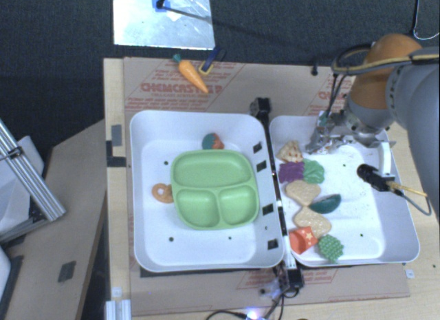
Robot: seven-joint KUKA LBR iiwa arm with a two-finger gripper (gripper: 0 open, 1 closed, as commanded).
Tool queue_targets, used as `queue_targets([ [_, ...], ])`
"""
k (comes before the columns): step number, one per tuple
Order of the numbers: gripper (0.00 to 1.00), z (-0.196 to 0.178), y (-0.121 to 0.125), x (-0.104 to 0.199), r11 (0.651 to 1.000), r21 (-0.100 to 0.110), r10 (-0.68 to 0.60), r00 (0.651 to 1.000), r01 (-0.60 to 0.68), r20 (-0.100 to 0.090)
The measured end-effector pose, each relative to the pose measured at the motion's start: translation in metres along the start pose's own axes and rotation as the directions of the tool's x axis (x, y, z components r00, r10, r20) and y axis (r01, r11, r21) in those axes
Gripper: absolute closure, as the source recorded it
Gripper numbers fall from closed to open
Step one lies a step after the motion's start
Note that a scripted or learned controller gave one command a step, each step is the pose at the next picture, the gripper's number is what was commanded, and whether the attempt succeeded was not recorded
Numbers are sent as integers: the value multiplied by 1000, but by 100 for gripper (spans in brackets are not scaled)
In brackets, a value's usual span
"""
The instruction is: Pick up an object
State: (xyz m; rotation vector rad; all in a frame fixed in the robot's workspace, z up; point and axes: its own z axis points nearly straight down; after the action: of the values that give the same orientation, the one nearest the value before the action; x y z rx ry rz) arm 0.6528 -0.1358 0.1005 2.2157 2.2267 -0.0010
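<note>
**While the Arm Hangs Over the Right Bin, the Toy Food Lies Loose**

Where the grey arm (416,98) reaches in from the right of the view, its jaws hang over the far left part of the right bin (371,232), just beside a tan waffle piece (291,151). Whether they stand apart or together cannot be told from this slant.

Below the waffle piece, toy food lies down the left side of that bin. Purple grapes (291,171) touch a green piece (315,171). Nearer the camera come a tan heart-shaped biscuit (302,192), a dark teal oblong (325,204) and another tan piece (313,222). At the near edge lie a red-orange piece (301,241) and a bumpy green piece (331,246).

The left bin (151,153) holds a green divided plate (212,189), with a small orange ring (163,193) to its left and a small orange-and-teal thing (213,142) behind it. On the table (82,195) beyond the bins lies a toy carrot (192,76).
</note>
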Motion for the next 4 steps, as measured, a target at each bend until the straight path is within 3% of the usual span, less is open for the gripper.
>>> queue_targets([
  [2,100,-127,6,-2,1000,-7,-1,1000,1,1],
  [3,100,-125,7,-2,1000,-4,-2,1000,2,1],
  [4,100,-134,-22,47,1000,-1,-3,1000,3,-1],
])
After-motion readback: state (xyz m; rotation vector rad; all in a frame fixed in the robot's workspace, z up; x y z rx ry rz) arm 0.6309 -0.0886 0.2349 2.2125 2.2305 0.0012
